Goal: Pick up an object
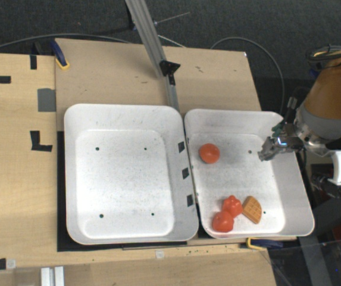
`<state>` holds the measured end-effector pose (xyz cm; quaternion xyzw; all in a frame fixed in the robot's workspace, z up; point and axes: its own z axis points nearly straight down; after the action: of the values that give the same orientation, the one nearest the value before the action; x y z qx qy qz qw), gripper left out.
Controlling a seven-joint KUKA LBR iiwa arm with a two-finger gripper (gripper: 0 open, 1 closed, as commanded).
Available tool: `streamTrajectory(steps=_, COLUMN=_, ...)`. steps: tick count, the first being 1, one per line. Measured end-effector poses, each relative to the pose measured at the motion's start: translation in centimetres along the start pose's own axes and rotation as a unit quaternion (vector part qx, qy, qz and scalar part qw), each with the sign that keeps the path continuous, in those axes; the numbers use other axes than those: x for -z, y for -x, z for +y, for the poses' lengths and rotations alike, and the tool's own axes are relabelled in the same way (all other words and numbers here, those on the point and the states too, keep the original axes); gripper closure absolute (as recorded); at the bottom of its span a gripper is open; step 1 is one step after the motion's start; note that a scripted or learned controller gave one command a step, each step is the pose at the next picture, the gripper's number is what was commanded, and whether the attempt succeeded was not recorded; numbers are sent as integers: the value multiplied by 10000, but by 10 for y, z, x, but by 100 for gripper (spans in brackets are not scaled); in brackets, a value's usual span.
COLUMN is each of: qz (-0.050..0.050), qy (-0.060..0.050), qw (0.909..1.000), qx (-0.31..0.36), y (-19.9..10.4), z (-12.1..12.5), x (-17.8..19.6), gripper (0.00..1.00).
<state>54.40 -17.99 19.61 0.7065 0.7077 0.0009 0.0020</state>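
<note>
**Gripper at the bin's edge, objects still lying loose**

The gripper [269, 149] hovers over the right bin [295, 189] near its right wall; I cannot tell its fingers' spread. A round orange ball [209, 154] lies apart to the left. A descent here might strike the wall or close on nothing.

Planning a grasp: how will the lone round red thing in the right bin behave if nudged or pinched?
The red ball looks round and smooth, so it would probably roll when nudged. It sits alone on the flat bin floor, so nothing would stop it. Its curved sides may slip from a pinch.
</note>
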Motion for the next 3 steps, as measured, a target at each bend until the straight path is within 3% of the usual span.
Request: streamTrajectory(steps=3, qz=18, qy=-32, qw=10000, qx=24, y=-144, z=7, x=-3, gripper=100)
